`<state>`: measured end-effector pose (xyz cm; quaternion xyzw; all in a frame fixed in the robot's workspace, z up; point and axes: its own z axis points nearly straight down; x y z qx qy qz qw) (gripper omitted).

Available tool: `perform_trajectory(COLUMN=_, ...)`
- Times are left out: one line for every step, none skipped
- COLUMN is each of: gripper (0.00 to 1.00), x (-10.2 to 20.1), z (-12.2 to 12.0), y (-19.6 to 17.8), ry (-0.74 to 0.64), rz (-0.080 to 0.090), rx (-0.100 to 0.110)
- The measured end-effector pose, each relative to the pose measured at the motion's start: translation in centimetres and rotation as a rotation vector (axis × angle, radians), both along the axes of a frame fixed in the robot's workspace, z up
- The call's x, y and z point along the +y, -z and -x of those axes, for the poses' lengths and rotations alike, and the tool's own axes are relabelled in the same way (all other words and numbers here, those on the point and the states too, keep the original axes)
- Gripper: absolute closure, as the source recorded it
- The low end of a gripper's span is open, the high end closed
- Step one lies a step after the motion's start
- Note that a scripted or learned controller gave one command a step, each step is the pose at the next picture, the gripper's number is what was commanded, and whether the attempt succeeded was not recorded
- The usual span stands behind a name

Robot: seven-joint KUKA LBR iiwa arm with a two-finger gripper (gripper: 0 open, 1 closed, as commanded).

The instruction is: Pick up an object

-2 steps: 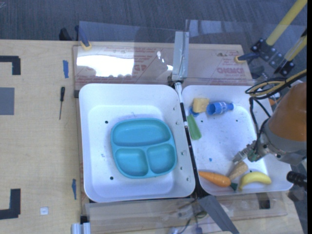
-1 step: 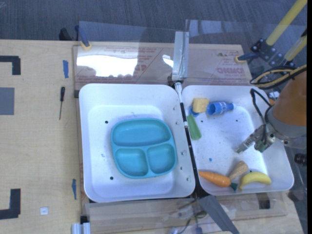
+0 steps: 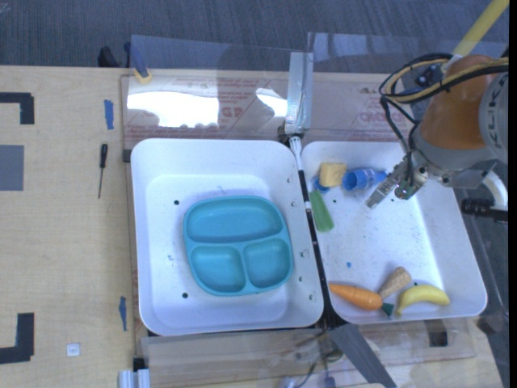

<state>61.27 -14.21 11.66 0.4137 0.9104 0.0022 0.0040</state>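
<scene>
My gripper hangs over the back of the right bin, just right of a small blue object. Its two grey fingers stand apart with nothing between them. A yellow block lies left of the blue object, and a green piece rests along the bin's left wall. At the front of this bin lie an orange carrot, a tan piece and a yellow banana.
The left bin holds a blue divided plate. A clear panel and a metal post stand behind the bins. The arm's orange band and black cables hang above the right bin's back right corner.
</scene>
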Motion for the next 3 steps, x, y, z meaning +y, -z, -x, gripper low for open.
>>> perform_trajectory(gripper=1.00, x=-3.5, z=1.8, y=-10.7, ry=-0.148, rz=0.007, rx=-0.006)
perform_trajectory(gripper=1.00, x=2.4, z=5.2, y=-6.4, ry=0.304, rz=-0.002, rx=0.012)
perform_trajectory(gripper=0.00, x=2.3, z=5.1, y=-6.4, ry=0.305, rz=-0.001, rx=0.010)
